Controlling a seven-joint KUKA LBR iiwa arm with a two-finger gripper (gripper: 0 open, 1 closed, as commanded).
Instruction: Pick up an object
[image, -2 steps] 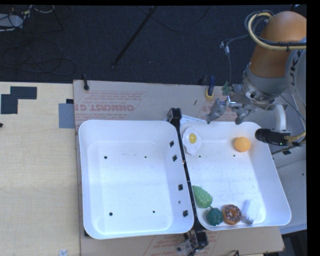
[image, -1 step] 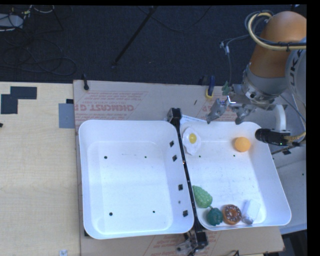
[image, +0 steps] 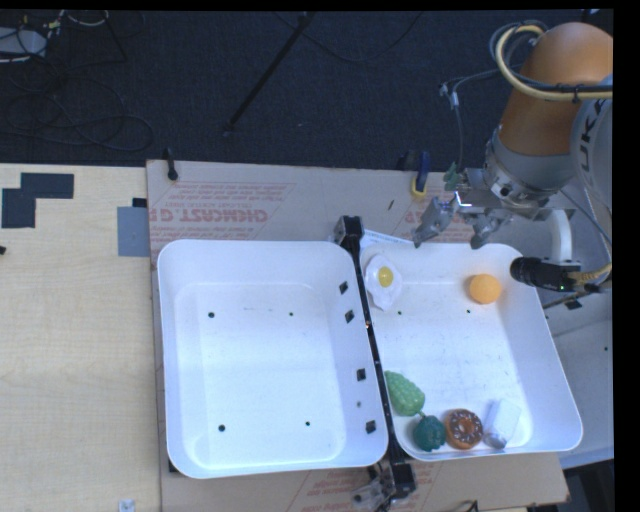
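Your right bin (image: 540, 350): fried egg (image: 382, 279) against divider near far left corner; orange ball (image: 484, 288) far right, apart from others. Near edge, left to right: green leafy piece (image: 404, 392), dark teal lump (image: 430, 433), doughnut (image: 463, 428), white block (image: 503, 420), closely clustered. Bin centre open. Your jaws (image: 456, 226) spread, holding nothing, above far rim. Left bin (image: 180, 300) alongside.

Two bins side by side on bench: left bin (image: 190, 300), right bin (image: 545, 350). In right bin: fried egg (image: 383, 279) at far-left corner by the divider, ball (image: 484, 289) to its right near far edge; along near edge, L to R: leafy veg (image: 404, 392), round veg (image: 430, 433), donut (image: 463, 428), small block (image: 503, 420). Gripper (image: 455, 229) sits above right bin's far rim, btw egg and ball.
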